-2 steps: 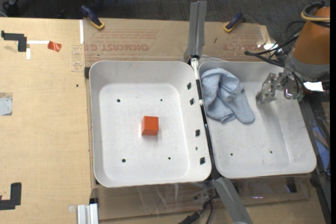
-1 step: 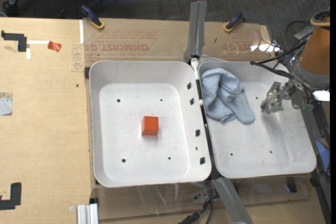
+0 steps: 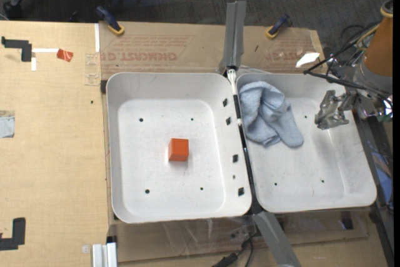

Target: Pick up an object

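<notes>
Orange block sits approx. centre of left bin; grey cloth bunched at right bin's top-left corner. Gripper hangs over right bin's right edge, nothing between fingers; can't tell if apart or together.

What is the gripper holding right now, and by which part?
Nothing. The gripper hangs over the right bin, apart from the grey cloth; the orange block lies in the left bin.

The arm shows an orange band, black cables beside it, and a grey metal gripper.
</notes>
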Robot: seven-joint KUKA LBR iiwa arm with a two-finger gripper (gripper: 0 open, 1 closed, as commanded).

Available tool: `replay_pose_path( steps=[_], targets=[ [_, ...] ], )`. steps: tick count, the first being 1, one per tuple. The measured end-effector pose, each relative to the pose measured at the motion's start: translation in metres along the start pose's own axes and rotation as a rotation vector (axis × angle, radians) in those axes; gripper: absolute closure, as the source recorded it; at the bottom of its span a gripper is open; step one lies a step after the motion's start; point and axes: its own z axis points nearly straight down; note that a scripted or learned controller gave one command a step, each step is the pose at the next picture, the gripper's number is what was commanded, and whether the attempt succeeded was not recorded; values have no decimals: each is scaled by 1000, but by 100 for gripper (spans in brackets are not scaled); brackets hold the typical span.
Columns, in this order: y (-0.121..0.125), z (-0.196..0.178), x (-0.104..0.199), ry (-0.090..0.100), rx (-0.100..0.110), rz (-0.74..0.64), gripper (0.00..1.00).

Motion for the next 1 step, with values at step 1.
replay_pose_path(
  steps=[1],
  targets=[
    [-3, -103, -22, -5, 3, -124, 100]
  ],
)
